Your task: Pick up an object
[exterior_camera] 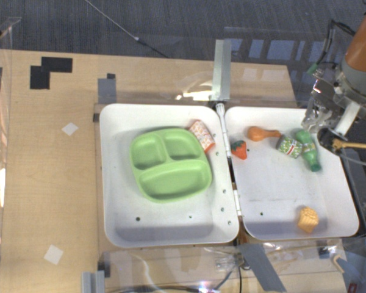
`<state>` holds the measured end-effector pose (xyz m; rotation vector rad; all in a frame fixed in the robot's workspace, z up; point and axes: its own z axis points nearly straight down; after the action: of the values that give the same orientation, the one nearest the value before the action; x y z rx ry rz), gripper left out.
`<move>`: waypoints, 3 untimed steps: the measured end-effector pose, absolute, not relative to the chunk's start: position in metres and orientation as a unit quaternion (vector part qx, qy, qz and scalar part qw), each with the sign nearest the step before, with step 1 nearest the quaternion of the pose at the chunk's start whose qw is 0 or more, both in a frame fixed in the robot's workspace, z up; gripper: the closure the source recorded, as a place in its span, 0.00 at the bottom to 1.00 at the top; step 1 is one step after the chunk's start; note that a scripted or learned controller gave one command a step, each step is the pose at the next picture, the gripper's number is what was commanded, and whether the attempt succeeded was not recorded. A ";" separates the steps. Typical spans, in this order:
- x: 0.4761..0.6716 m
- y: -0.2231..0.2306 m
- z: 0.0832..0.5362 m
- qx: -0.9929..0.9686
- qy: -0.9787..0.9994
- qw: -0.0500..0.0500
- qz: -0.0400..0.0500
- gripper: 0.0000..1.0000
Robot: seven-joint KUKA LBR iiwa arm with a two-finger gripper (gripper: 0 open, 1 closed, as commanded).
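My gripper (313,119) hangs over the far right corner of the right bin (293,206), just above and behind a green bottle (309,150). The bottle lies on the bin floor with a green can (288,146) touching its left side. Left of them lie an orange gourd-shaped toy (261,133) and a small red fruit with a green top (239,149). Near the front right corner rests a yellow chunk (307,219). I see nothing held by the gripper.
The left bin (119,218) holds a green divided plate (169,163) with a red-and-white packet (201,135) leaning at its far right edge. A metal post (222,69) stands behind the seam between the bins. The arm's orange band (361,47) is at the right edge.
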<state>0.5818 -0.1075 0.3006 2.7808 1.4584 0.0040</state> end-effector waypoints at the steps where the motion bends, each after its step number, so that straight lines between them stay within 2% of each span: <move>1: 0.620 -0.049 0.306 0.923 0.386 0.000 0.001 1.00; 2: 0.606 0.015 0.260 0.955 0.296 0.000 0.000 1.00; 3: 0.572 -0.064 0.184 0.952 0.306 0.000 0.000 1.00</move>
<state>0.5717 -0.0642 0.1837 2.9917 0.9602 -0.0011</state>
